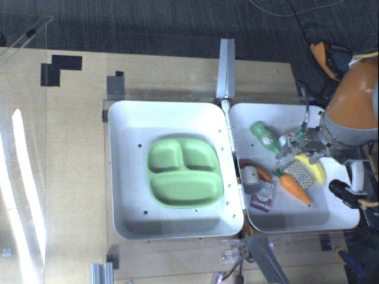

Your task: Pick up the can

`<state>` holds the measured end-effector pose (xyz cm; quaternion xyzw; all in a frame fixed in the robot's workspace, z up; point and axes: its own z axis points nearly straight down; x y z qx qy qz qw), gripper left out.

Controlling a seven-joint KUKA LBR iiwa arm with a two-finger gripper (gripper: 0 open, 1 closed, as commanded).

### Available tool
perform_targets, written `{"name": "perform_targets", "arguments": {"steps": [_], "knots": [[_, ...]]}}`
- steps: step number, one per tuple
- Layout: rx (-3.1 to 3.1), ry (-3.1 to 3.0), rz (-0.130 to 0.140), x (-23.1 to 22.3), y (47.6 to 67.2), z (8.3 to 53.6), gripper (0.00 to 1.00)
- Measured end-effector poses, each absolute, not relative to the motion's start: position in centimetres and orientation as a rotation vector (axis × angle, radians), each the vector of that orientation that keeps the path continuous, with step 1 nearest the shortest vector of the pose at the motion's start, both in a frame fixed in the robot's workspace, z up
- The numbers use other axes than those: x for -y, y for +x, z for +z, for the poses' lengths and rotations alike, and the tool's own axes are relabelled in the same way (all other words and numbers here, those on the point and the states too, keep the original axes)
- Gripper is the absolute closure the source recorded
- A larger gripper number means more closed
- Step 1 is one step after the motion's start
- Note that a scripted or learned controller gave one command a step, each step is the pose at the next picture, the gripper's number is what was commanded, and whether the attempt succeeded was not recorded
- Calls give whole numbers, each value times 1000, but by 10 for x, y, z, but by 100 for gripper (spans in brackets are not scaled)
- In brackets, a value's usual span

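The can (251,177), lying against the left wall of the right bin (284,220) beside the divider, is found left of and below the tool (302,142), which hangs over the bin's upper middle near a green bottle (264,136); its grip state cannot be told.

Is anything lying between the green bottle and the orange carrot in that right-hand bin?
Yes, the camera view shows the gripper between the bottle and the carrot, beside a yellow banana.
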<state>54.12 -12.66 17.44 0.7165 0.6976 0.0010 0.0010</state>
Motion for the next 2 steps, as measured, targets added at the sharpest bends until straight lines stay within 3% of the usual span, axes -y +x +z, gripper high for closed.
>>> {"name": "perform_targets", "arguments": {"steps": [1,2], "knots": [[-2201,2237,4,176,616,125,0],[-2103,2324,10,146,578,89,0]]}}
